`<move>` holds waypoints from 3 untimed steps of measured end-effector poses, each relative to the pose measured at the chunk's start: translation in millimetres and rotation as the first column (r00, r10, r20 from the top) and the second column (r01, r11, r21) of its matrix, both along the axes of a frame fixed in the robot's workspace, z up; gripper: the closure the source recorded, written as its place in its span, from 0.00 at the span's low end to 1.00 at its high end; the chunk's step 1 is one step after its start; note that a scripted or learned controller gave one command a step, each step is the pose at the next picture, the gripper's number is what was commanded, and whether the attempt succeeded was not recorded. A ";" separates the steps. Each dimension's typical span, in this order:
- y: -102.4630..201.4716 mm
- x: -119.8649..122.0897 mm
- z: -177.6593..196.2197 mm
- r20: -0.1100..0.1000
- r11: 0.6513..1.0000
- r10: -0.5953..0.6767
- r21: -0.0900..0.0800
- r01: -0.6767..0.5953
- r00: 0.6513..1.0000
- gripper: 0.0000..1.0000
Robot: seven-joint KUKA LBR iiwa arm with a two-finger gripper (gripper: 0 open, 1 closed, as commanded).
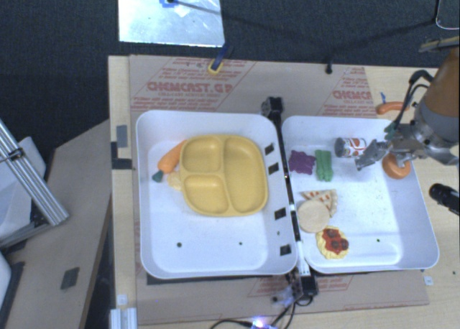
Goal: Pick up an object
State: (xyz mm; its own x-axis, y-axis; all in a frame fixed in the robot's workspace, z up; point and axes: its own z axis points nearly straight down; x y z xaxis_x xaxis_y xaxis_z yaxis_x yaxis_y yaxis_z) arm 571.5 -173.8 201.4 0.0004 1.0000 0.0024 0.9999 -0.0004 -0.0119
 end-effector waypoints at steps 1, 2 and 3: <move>0.5 3.0 7.8 0.013 1.000 0.003 -0.003 -0.003 1.000 0.00; -4.1 -3.2 -50.5 0.011 1.000 0.001 -0.002 -0.001 1.000 0.00; -2.8 -12.9 -98.1 0.009 1.000 0.001 -0.001 -0.001 1.000 0.00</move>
State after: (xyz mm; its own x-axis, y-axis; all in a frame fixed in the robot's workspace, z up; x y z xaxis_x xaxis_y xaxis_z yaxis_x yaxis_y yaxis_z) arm 558.6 -176.7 103.3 -0.0009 1.0000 0.0011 1.0000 0.0010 -0.0029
